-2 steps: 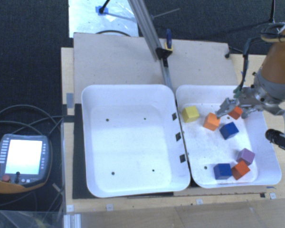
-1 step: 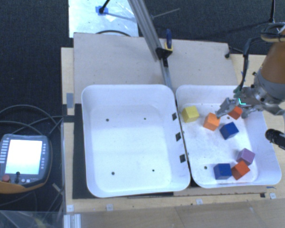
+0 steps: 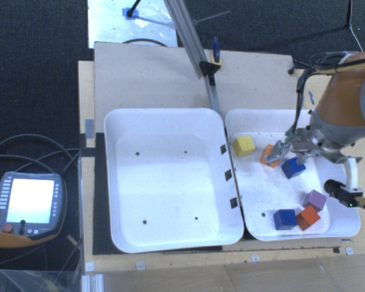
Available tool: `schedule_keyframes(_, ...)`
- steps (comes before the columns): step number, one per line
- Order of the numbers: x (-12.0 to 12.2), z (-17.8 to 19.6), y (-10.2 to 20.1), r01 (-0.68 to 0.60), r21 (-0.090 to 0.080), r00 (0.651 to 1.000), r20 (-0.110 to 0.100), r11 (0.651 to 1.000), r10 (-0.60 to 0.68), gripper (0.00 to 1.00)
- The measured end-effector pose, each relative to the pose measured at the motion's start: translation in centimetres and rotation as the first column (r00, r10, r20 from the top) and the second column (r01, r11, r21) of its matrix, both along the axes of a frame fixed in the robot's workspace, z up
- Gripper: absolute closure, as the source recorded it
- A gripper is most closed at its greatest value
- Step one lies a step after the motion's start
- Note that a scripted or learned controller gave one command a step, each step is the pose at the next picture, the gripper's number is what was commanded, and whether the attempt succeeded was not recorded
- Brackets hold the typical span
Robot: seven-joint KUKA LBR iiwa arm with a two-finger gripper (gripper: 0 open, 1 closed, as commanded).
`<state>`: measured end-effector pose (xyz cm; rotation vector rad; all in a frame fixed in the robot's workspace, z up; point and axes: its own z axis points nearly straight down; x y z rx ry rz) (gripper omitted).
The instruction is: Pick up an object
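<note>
In the right bin [image 3: 255, 123] lie several small blocks. A yellow cube [image 3: 244, 145] sits near its left wall. An orange piece [image 3: 267, 156] and a blue block [image 3: 293, 168] lie in the middle. My gripper [image 3: 283, 151] hangs low between those two, right beside the orange piece and just above the blue block's left corner. Whether it touches either one is unclear. Toward the front right are a purple block [image 3: 315, 199], a second blue cube [image 3: 285, 219] and an orange-red cube [image 3: 308, 218], close together.
The left bin [image 3: 118, 163] adjoins the right one along a shared wall with black clips [image 3: 229, 175]. A slanted metal pole [image 3: 188, 32] ends at the back between the bins. A teach pendant [image 3: 27, 208] lies off the bench at the left.
</note>
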<state>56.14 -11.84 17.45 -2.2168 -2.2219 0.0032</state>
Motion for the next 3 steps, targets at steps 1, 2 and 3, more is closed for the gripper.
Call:
schedule_keyframes(1,0.1,-4.3,0.5,-0.001,0.000,1.000,0.001,1.000,0.001,0.00)
schedule_keyframes(2,0.1,-8.6,0.5,-0.001,0.000,1.000,0.002,1.000,0.001,0.00)
schedule_keyframes(3,0.3,-7.3,0.5,-0.003,-0.001,1.000,0.007,1.000,0.003,1.00)
